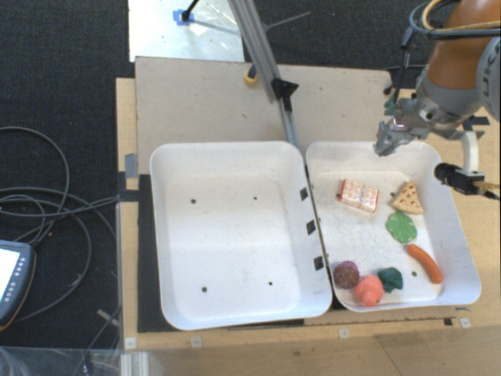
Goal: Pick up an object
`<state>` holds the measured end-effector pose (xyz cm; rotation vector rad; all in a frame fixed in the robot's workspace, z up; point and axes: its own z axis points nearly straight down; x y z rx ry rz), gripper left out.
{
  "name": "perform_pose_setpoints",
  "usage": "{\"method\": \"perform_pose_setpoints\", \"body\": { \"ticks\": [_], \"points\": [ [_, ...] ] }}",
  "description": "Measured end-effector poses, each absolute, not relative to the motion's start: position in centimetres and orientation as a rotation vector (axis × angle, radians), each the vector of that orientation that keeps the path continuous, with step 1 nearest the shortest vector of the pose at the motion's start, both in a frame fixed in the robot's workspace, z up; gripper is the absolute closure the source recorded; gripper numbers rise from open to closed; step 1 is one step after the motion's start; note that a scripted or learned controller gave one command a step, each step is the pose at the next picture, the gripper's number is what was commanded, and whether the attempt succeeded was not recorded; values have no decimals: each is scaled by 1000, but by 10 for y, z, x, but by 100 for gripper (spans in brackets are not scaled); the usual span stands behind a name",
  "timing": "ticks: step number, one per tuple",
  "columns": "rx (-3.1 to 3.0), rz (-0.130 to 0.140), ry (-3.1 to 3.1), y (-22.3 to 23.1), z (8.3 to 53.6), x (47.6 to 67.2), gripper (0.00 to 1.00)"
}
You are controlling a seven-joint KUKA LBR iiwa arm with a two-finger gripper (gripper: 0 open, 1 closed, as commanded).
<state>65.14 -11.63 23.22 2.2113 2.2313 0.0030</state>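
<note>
My gripper (387,144) hangs over the far rim of the right bin (454,210), above and to the right of a pink wafer block (358,195). Nothing shows between its fingers. The right bin also holds a yellow cheese wedge (408,199), a green leaf piece (401,227), an orange sausage (425,262), a dark green piece (390,278), a salmon ball (369,290) and a dark purple ball (346,273).
The left bin (168,210) lies beside the right one, sharing a middle wall. A slanted grey pole (262,49) crosses the back of the bench. Cables and a tablet (12,276) lie on the floor at the left.
</note>
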Motion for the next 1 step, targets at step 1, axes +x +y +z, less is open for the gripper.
{"method": "perform_pose_setpoints", "body": {
  "ticks": [1],
  "points": [
    [2211, 3, 2233, -70, 242, 635, 100]
  ]
}}
